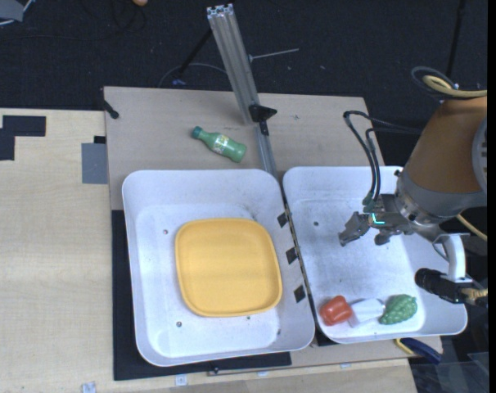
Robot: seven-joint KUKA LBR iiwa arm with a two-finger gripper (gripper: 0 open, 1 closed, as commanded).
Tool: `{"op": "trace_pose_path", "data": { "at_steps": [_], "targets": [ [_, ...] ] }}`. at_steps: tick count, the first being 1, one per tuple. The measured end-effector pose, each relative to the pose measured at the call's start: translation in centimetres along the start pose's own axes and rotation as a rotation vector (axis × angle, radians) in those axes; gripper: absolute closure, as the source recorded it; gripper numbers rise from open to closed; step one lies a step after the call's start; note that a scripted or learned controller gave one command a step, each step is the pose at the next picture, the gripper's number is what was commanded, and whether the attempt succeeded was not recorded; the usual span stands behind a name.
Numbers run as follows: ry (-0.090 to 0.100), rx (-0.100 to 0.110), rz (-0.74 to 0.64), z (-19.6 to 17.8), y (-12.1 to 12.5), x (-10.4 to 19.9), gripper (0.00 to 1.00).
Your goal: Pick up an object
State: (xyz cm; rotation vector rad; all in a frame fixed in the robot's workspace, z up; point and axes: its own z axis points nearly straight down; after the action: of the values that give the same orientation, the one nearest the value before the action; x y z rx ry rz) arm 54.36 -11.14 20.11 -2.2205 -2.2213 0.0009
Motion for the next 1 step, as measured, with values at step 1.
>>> {"op": "trace_pose_path", "data": {
  "at_steps": [1],
  "targets": [
    [0.000, 0.000, 0.000, 0.00, 0.00, 0.00, 0.00]
  ]
}}
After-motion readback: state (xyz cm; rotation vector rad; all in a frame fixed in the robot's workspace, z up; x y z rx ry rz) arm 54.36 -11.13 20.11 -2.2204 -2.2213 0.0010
